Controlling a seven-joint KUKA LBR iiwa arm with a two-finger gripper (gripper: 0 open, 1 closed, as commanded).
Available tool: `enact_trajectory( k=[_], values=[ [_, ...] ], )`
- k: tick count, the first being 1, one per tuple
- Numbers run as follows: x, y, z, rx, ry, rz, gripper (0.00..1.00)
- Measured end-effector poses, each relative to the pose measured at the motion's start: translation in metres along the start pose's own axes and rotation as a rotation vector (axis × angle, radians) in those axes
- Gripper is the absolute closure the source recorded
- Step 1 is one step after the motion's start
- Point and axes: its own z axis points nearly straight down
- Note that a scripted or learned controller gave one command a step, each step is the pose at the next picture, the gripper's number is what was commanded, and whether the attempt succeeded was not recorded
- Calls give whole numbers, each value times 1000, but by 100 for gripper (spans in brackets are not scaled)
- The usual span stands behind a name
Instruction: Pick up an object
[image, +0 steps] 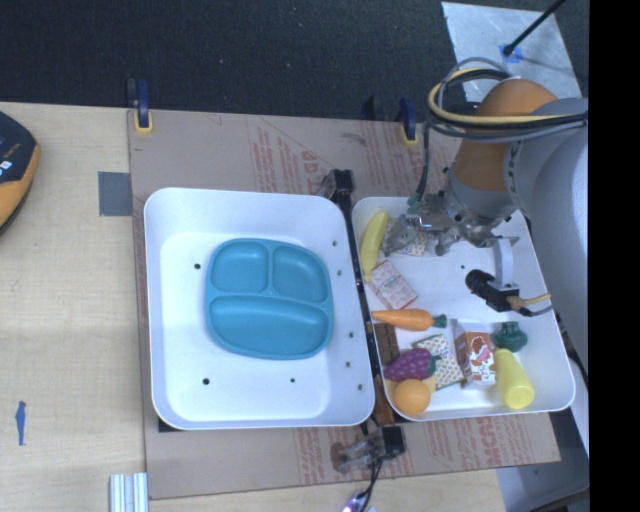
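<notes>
Fingertips of my gripper (425, 232) hung low at the far end of the right bin (545, 300), though whether they stood parted or pressed together I could not tell from above. Nothing showed between them. Just beside them, toward the divider, lay a yellow banana (372, 243), and a little nearer the camera a small printed packet (393, 287). Nearer still lay a carrot (403, 320) pointing across the bin, then purple grapes (409, 364) touching an orange (410, 397). A boxed carton (476, 360) and a yellow bottle (512, 379) sat at the near right corner, well apart from me. Beyond the divider, the left bin (180, 400) held a blue divided tray (268, 298).
</notes>
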Motion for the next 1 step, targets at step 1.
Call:
enact_trajectory(
  k=[1],
  values=[
    [13,3,0,2,-2,4,0]
  ],
)
